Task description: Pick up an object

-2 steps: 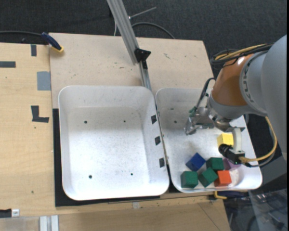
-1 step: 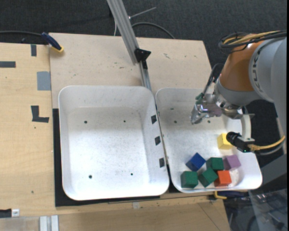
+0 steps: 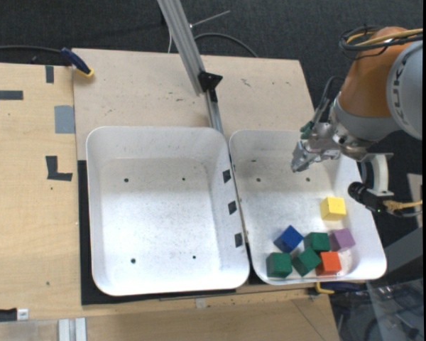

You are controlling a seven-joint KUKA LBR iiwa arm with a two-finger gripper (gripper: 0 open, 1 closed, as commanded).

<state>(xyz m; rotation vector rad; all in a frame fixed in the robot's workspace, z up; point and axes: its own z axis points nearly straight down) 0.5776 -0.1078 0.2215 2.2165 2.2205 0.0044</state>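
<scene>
Gripper over bare floor, blocks bunched in the corner

Left bin has nothing to grab; right bin has a tight pile in its near corner: green block, blue block, orange block, with the yellow block slightly apart. Gripper hangs over the far end, carrying nothing (finger gap too blurred to call). Risk: fingers wedge between touching blocks or scrape the wall.

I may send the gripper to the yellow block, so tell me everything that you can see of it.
The small yellow cube-shaped block looks solid and matt, perhaps foam or wood. It lies flat on the floor of the right-hand shallow white bin, near its right wall, turned slightly askew. It stands apart from the cluster of coloured blocks below it; nothing touches it. The two-finger gripper hangs above and to its left, not over it.
</scene>
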